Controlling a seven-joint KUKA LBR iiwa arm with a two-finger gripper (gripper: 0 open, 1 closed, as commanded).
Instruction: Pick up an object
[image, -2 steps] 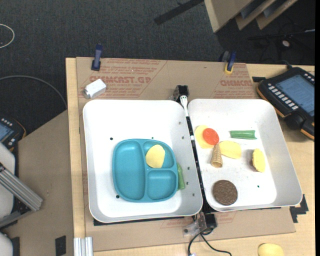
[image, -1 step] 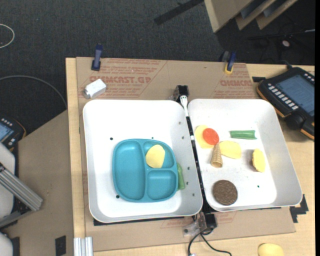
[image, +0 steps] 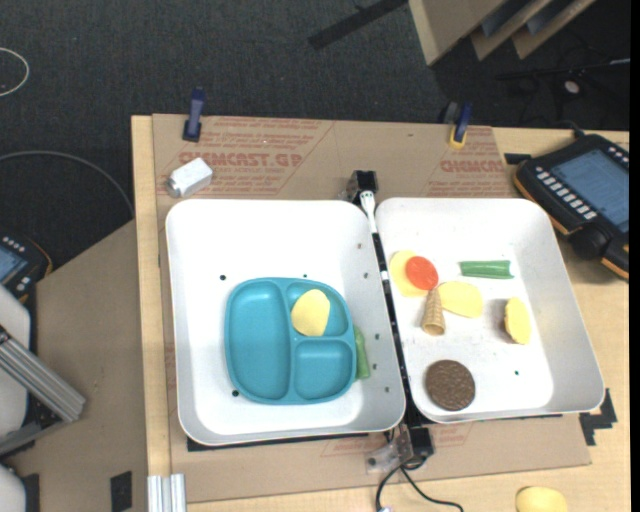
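The left bin (image: 200, 260) holds a teal divided plate (image: 262, 345) with a yellow lemon-shaped piece (image: 311, 313) in its upper right compartment. A green strip (image: 361, 355) is wedged between the plate and the bin's right wall. In the right bin (image: 530, 225) lie a red disc (image: 422, 272) on a yellow round (image: 401, 272), a green bean (image: 485, 268), a yellow slice (image: 461, 298), a waffle cone (image: 433, 312), a small yellow piece (image: 517, 321) and a brown cookie (image: 450, 384).
A handheld controller (image: 585, 192) rests at the right edge of the bench. A white block (image: 190, 177) and two clamps (image: 193, 112) (image: 459, 122) sit on the cardboard behind the bins. A yellow object (image: 538, 499) lies off the board at bottom right.
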